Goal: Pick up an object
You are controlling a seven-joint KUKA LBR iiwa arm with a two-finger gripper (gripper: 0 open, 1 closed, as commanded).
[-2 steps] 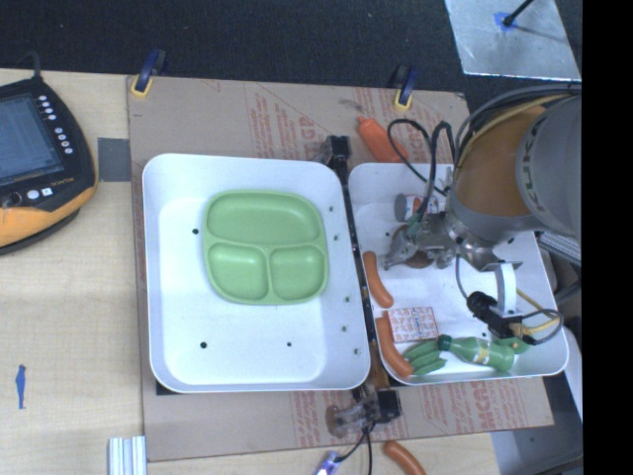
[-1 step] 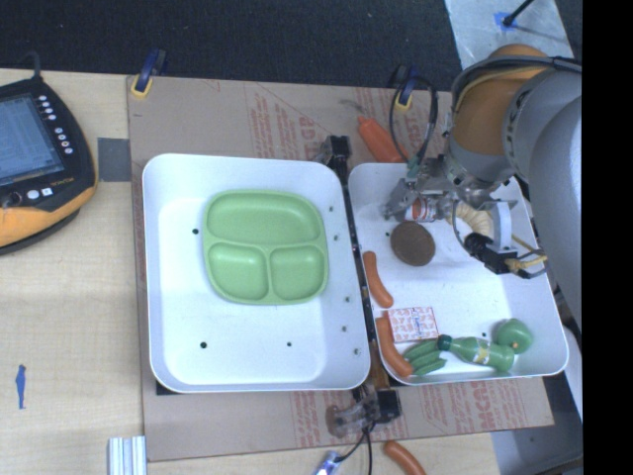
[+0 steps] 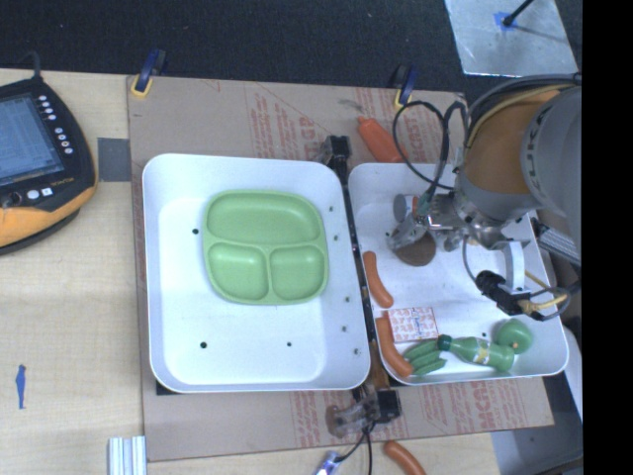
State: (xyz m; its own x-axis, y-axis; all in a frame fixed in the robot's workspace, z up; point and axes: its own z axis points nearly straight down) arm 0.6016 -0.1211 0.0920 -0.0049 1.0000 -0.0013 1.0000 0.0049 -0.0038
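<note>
bins are sitting side by side on the bench, and the right bin [image 3: 450,181] is serving as the landmark here. the left bin [image 3: 173,265] is lying just beside it, across the shared rim, and is carrying a green divided plate [image 3: 265,245]. the arm [image 3: 519,156] is reaching in over the right bin's far right corner, with its gripper [image 3: 410,231] hanging low over the bin's upper middle, directly above a small brown round object [image 3: 417,253]. whether that gripper is spread or pinched is not something the view is settling; the tips are blurring into the brown object below.

inside the right bin, a green bottle [image 3: 475,352] is lying along the near wall with a green pepper-like piece [image 3: 425,356] at its left end. two sausages are resting along the bin's left wall, one [image 3: 376,278] midway and one [image 3: 392,352] at the near corner. a small patterned card [image 3: 412,321] is lying flat between them, toward the bin's middle.

the brown object is looking like the likely target. it is appearing low and rounded, so the tips could be closing over its top and sliding off. loose cables [image 3: 425,146] are trailing beside the wrist and might be snagging if the arm is lifting quickly.
</note>
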